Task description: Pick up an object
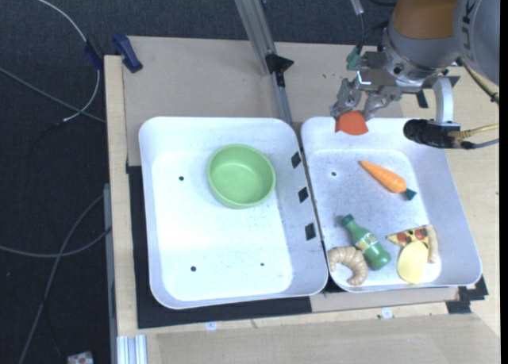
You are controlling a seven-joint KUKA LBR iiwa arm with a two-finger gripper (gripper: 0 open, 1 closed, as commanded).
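Hanging over the far edge of the right bin point(452, 196), your gripper point(355, 109) sits low, with a small orange-red ball point(352, 124) right beneath it. The metal fingers point(345, 103) appear closed on the top of that ball, which shows just above the bin's back rim; the contact itself is partly hidden, so treat the grasp as likely rather than sure. The grey arm point(444, 5) with its orange band reaches in from the upper right.

Below the ball in the same bin you have a carrot point(384, 177) lying at a slant near the middle, well apart from the gripper. Along the near rim lie a green bottle point(367, 243), a croissant point(350, 264) touching it, a pizza slice point(416, 236) and a pale yellow disc point(413, 263) just beside one another.

The left bin point(167, 275) holds a green bowl point(241, 175), upright, toward its far right part. A slanted metal rail point(250, 13) crosses the bench point(198, 77) behind the bins, just left of the gripper.
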